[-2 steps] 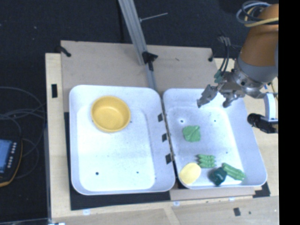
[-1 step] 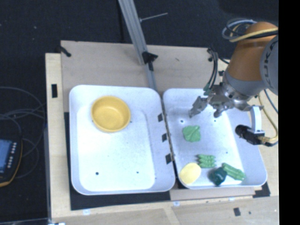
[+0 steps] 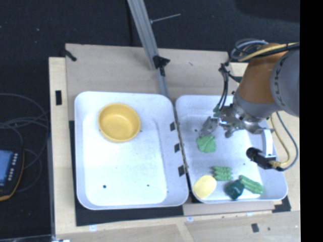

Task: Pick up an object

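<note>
My gripper (image 3: pixel 218 129) hangs over the middle of the right bin (image 3: pixel 189 110), its fingers spread open with nothing between them. A light green leafy object (image 3: pixel 206 144) lies on the bin floor just below and touching the left finger (image 3: pixel 207 128). Along the bin's near edge lie a pale yellow round object (image 3: pixel 204 186), a small green ridged piece (image 3: pixel 222 173), a dark teal object (image 3: pixel 233 190) and a green oblong object (image 3: pixel 251 184). The arm's orange band and grey wrist cover the bin's far right part.
The left bin (image 3: pixel 126 185) holds a yellow bowl (image 3: pixel 119 122) at its far left. A grey metal pole (image 3: pixel 144 26) slants down to the gap between the bins. Cables loop beside the wrist on the right.
</note>
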{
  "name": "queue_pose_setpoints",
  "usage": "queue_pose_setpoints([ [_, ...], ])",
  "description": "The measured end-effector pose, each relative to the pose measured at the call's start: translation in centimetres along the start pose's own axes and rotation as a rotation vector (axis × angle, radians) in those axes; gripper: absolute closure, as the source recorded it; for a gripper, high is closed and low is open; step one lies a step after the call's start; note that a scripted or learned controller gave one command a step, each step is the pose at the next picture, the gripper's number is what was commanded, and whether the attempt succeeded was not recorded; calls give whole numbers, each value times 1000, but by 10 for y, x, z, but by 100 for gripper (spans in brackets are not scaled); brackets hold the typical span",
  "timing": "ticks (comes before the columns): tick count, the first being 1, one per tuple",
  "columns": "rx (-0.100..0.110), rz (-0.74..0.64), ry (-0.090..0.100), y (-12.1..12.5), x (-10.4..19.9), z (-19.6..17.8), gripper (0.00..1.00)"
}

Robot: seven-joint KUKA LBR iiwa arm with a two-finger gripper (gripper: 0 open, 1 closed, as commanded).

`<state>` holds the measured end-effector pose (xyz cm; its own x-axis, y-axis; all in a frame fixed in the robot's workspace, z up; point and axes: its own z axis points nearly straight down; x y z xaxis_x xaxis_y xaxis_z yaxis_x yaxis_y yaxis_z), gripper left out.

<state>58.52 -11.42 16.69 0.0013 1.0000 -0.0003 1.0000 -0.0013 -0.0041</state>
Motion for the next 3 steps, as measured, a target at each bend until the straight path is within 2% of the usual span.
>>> queue_pose_setpoints([
  [1, 0, 0, 0, 1, -9, 58, 0],
  [2, -6, 0, 1, 3, -9, 45, 100],
  [3, -10, 0, -1, 2, -19, -12, 100],
])
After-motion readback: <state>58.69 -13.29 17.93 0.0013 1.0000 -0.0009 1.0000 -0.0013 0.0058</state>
